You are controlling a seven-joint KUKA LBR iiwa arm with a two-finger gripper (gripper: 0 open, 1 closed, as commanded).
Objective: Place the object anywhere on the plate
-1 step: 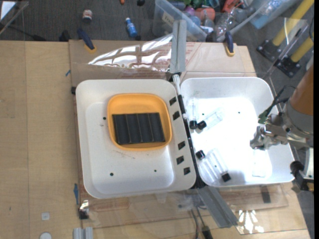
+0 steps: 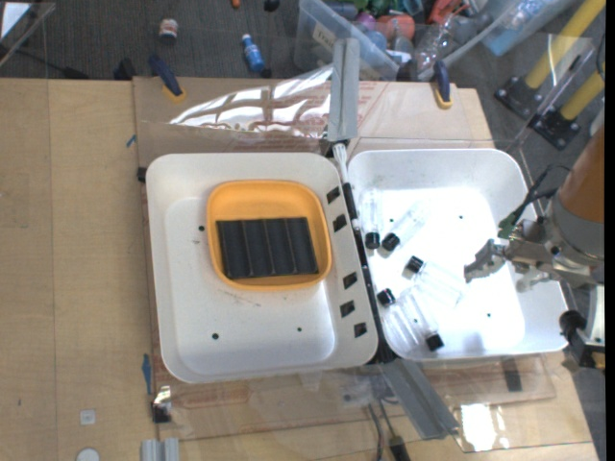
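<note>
The jaws (image 2: 478,267) looked empty, open or closed I cannot tell; a clear bottle (image 2: 423,275) lay just left of them, the orange plate (image 2: 269,196) far left

— What does my arm look like from up here?

— At the right edge of the frame I see its orange band (image 2: 588,185), rounded and glossy, with a grey section below it.

— And the business end?

— My gripper (image 2: 478,269) is pale grey metal, blocky, with angular plates and a thin pointed tip. A dark cable (image 2: 527,203) runs along it, with a small green spot where it meets the body.
</note>
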